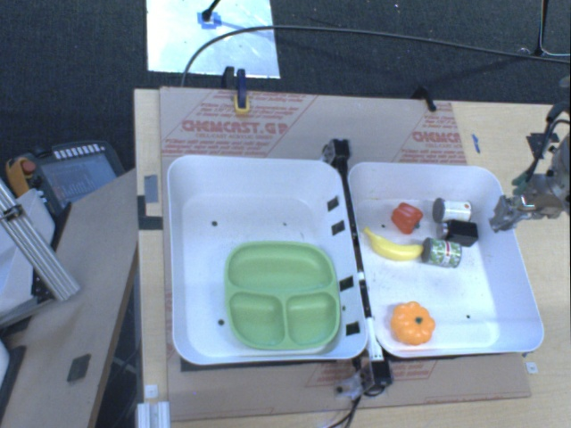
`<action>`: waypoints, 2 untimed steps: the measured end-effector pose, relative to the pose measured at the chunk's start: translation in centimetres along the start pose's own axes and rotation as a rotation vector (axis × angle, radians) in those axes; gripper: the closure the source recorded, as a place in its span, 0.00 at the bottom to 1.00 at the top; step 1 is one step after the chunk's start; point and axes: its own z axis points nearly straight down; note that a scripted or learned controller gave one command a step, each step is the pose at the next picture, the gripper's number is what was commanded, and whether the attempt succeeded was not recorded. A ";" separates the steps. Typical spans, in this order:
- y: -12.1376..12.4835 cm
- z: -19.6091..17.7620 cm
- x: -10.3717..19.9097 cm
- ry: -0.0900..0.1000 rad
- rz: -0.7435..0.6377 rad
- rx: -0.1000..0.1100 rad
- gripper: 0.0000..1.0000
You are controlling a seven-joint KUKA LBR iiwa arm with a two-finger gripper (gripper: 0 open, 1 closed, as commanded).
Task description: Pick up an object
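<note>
**Two bins on the desk, arm at the right bin's far edge**

Two shallow white bins sit side by side on the desk (116, 239). Left bin (192, 194): holds one green divided plate (284, 294), lying flat toward the near side, three compartments facing up. Right bin (500, 266): holds five loose items. A red pepper-like object (407, 217) lies toward the far side, left of centre. A yellow banana (391, 246) lies just in front of it, its right end touching or nearly touching a green can (442, 253) lying on its side. A small black object (462, 232) sits just behind the can, and a white cylinder (453, 209) lies on its side just behind that. An orange pumpkin-shaped object (413, 323) stands apart from the rest, near the front wall.

The gripper (505, 214) is at the right rim of the right bin, near the white cylinder and the black object but apart from both. No item is seen between the jaws. Whether the jaws are released or clenched cannot be told at this resolution.

Behind the bins lies a cardboard sheet (294, 119) held by a clamp (241, 92).
</note>
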 end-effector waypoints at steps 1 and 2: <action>0.1 -1.4 0.0 0.002 0.000 0.004 1.00; 0.3 0.0 5.4 0.005 -0.005 0.006 1.00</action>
